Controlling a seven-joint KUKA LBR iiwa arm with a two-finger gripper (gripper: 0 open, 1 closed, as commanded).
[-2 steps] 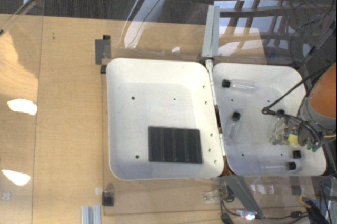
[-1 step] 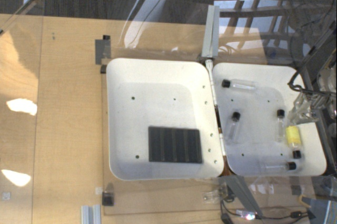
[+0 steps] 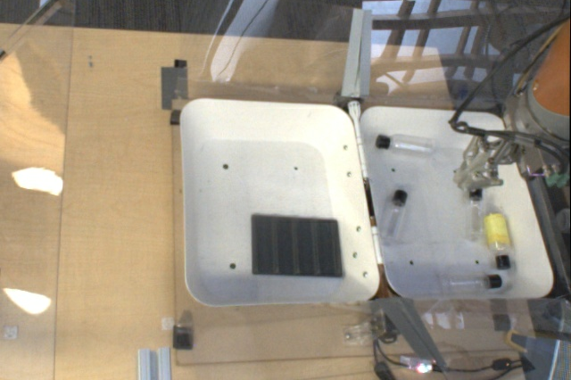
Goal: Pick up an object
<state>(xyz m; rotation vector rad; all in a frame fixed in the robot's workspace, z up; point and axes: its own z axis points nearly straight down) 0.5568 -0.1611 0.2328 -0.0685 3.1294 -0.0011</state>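
Near the right bin's (image 3: 535, 285) front edge, clear vials (image 3: 492, 231) could slip aside; gripper (image 3: 477, 176) hovers near its far-right corner, finger state unclear.

My arm (image 3: 546, 93) is cut off by the right edge past the orange band, my gripper (image 3: 477, 176) too small to read, and the clear vials (image 3: 403, 144) nearly vanish against the right bin (image 3: 535, 280).
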